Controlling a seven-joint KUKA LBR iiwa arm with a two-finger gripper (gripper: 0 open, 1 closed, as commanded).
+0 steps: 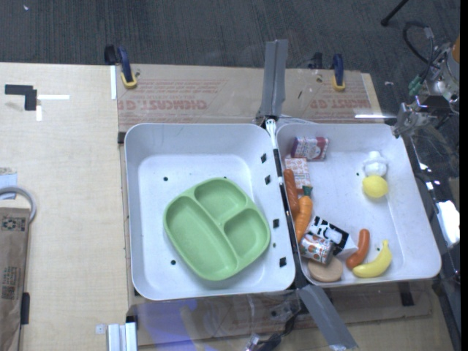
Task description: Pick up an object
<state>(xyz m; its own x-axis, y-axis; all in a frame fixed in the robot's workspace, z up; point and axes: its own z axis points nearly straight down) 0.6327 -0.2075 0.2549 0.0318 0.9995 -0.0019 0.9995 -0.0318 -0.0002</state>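
- The two white bins sit side by side. The left bin point(146, 196) has a big green plate point(217, 227) in it. The right bin point(409, 218) has all the small toys.
- The arm point(439, 79) is up at about 2 o'clock from the right bin, just outside its corner. The gripper point(411, 114) is over the rim there. It is not on any toy, and I cannot tell if it is open or closed.
- The green plate is wide and flat, so I think it is hard to grab. A small toy is a better pick.
- The banana point(373, 262) lies at 5 o'clock in the right bin, touching a little sausage point(358, 247). Going for one may bump the other.
- The carrot point(303, 218) at 9 o'clock hugs the wall. The can point(316, 248) sits at 7 o'clock in a crowd of toys. Both look tricky.
- The yellow lemon point(374, 186) at 1 o'clock is close to the gripper, with bare floor on most sides. I think it is the best one. The gripper should come straight down over its middle and close slowly, because a round toy can roll away.
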